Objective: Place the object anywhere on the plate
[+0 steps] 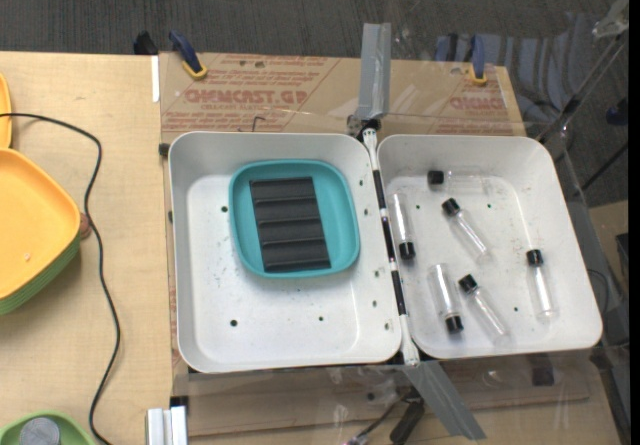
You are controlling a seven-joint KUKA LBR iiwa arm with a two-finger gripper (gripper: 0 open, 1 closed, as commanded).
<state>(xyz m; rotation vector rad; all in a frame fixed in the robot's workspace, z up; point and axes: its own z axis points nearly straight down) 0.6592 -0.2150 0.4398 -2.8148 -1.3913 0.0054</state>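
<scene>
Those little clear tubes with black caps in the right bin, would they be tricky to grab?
Probably. Each clear tube looks round and smooth, so it would likely roll when nudged and slip between fingers. They seem thin-walled and light, perhaps fragile. All lie flat in the right bin, so tipping seems unlikely.

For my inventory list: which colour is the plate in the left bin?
Teal plate, holding a black ribbed insert; the camera view shows it best.

glossy teal plastic plate (344, 223), clear capped tubes (466, 227), smooth white bins (200, 263)
</scene>
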